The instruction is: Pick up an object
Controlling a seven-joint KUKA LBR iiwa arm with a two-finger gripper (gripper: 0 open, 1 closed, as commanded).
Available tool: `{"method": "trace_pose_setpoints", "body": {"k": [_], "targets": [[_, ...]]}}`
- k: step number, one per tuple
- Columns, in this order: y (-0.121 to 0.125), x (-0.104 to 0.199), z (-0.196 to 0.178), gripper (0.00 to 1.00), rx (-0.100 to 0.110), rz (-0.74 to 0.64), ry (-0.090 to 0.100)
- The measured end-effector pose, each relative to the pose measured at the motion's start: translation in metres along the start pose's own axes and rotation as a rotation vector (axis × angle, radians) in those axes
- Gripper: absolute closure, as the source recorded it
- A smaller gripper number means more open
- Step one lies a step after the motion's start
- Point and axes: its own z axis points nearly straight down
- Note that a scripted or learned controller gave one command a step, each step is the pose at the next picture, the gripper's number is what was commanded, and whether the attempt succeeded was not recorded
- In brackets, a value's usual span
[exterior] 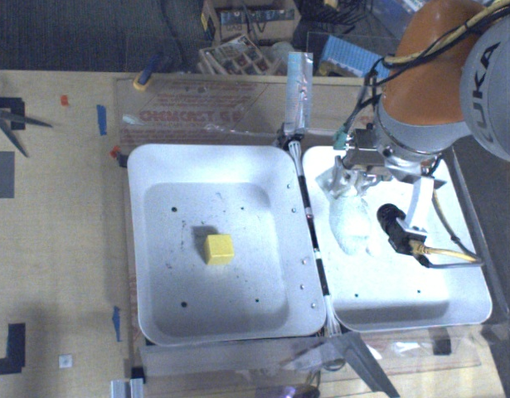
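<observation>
A small yellow cube (219, 249) lies on the floor of the left bin (155, 172), near its middle. My gripper (351, 181) hangs over the upper left part of the right bin (454, 305), under the grey wrist and orange band of the arm (437, 48). Just below the gripper a pale whitish shape (352, 227) lies on the bin floor; it blends into the bright white surface and I cannot tell what it is. The yellow cube is far to the gripper's left, across the wall between the bins.
A black connector with a yellow cable (404, 235) hangs from the wrist over the right bin. A metal post (298, 89) stands at the back between the bins. Clutter lies beyond the bench's far edge.
</observation>
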Motion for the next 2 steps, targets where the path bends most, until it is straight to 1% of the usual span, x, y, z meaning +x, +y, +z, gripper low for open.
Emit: {"method": "trace_pose_setpoints", "body": {"k": [1,2], "targets": [[-0.0001,0.0777,-0.0036,1.00,-0.001,0.223,0.000],[0.0005,0.0785,-0.0122,1.00,0.000,0.221,-0.002]]}}
